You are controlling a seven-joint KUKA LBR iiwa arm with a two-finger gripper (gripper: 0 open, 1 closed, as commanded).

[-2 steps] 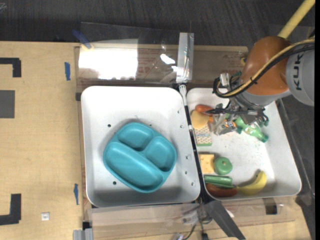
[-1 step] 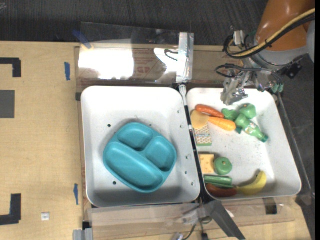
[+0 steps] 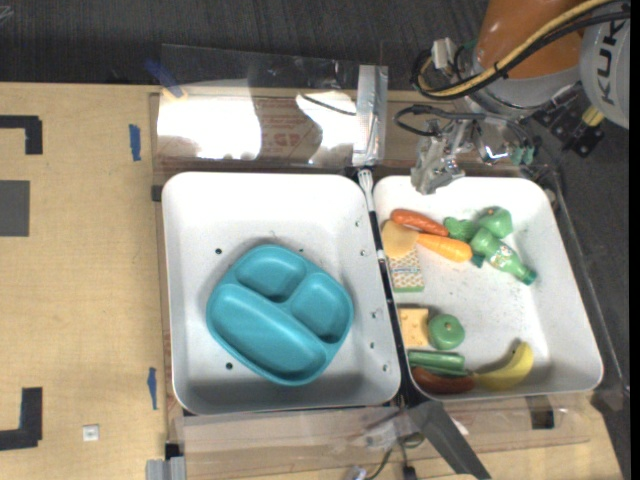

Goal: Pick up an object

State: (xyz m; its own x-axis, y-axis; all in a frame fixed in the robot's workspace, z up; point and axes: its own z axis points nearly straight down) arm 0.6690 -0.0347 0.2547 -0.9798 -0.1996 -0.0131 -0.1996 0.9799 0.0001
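Note:
My gripper [image 3: 438,173] hangs over the far left rim of the right bin [image 3: 560,298], with nothing visibly in it. Just below it lie a red-orange pepper [image 3: 418,220] and an orange carrot [image 3: 447,249]. To their right sit green toy vegetables [image 3: 490,230], and a pale green piece [image 3: 510,262] lies beside them. A yellow-orange lump [image 3: 398,238] and a patterned cracker [image 3: 407,276] lie along the bin's left wall. Toward the front are a yellow block [image 3: 412,324], a green apple [image 3: 446,330], a banana [image 3: 506,366] and a dark red piece [image 3: 442,380].
The left bin [image 3: 200,218] holds a teal divided plate [image 3: 281,313]. A clear plastic sheet and a taped upright [image 3: 370,118] stand behind the bins. Cables and the arm's orange band [image 3: 530,18] hang over the right bin's far corner.

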